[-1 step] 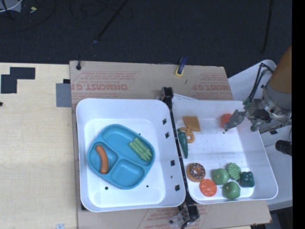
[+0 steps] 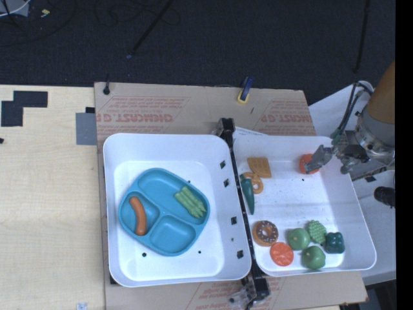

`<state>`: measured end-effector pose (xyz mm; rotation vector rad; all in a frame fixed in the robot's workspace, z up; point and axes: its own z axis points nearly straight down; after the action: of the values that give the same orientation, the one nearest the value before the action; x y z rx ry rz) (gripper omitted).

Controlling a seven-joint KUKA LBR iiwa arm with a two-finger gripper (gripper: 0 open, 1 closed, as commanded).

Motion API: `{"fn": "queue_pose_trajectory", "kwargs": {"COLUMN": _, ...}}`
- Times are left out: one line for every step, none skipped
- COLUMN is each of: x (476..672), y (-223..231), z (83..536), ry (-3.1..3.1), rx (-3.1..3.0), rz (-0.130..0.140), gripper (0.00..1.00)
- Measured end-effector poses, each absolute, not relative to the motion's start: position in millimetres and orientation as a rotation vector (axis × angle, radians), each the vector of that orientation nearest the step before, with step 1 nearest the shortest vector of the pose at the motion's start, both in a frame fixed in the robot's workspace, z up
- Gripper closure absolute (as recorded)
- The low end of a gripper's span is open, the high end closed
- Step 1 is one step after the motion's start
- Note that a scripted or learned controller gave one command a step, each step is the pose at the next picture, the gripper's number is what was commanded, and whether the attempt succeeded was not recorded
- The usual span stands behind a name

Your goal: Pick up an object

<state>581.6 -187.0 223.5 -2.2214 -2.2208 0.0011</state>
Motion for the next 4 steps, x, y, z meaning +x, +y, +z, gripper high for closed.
{"fn": "queue_pose_trajectory", "kwargs": {"x": 582.3, "y": -185, "z": 160, "ry": -2.22, "rx": -2.217, "rz": 0.004, "gripper": 0.0}}
{"fn": "queue_pose_trajectory", "kwargs": {"x": 581.4, "y": -183, "z": 117, "ry": -2.219, "rx": -2.218, "rz": 0.004, "gripper": 0.0}}
{"fn": "queue_pose_trajectory", "kwargs": {"x": 581.1, "y": -180, "z": 85, "ry": -2.218, "rx": -2.218, "rz": 0.004, "gripper": 0.0}}
{"fn": "queue_pose_trajectory", "kwargs": {"x": 581.7, "y": -181, "z": 97, "ry": -2.216, "rx": -2.222, "rz": 0.001, "gripper": 1.0}}
